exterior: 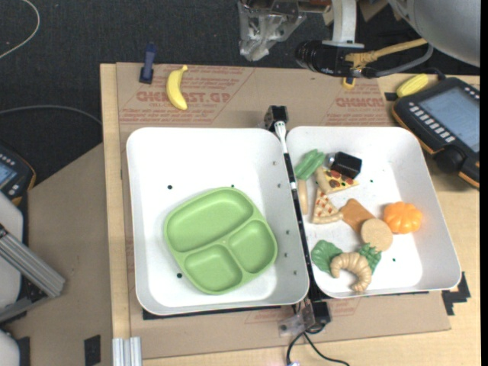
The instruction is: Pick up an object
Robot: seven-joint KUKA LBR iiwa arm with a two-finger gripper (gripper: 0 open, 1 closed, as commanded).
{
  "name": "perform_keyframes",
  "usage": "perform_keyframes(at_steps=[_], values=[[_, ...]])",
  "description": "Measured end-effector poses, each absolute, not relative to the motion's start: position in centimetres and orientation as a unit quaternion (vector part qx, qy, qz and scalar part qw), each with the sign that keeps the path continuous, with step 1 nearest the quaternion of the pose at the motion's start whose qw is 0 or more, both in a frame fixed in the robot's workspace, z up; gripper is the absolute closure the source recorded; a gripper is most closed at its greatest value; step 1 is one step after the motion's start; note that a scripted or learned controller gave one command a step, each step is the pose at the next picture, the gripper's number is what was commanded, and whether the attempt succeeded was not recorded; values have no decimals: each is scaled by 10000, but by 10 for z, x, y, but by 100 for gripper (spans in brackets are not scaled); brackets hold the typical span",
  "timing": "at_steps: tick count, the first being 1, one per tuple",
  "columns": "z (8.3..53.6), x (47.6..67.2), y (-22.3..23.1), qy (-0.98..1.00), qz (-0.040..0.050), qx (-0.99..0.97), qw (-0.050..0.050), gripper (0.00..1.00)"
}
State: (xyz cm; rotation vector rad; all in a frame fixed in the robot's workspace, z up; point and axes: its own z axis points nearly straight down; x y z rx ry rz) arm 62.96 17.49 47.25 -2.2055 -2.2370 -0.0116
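end effector (pixel 258 35) is hovering past the table's far edge, open or closed: cannot tell. toy food pile (pixel 352 219) is sitting in the right bin (pixel 427 166), nearer the camera and rightward.

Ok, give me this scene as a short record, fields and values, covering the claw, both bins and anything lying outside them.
claw: at the top of the view, above the bench's far edge, beyond both bins
left bin: holds a green divided plate
right bin: toy food, including an orange pumpkin, a croissant, pizza slices
outside bins: banana on the cardboard, far left
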Motion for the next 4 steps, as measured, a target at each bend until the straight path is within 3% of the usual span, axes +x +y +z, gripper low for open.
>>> perform_keyframes(at_steps=[1, 2, 3, 4], values=[[517, 628, 228, -7093, -38, -7049, -13, 100], [403, 584, 224, -7071, 63, -7071, 34, 100], [410, 587, 225, -7072, -6, -7070, -2, 0], [187, 594, 223, -7066, 76, -7076, 36, 0]])
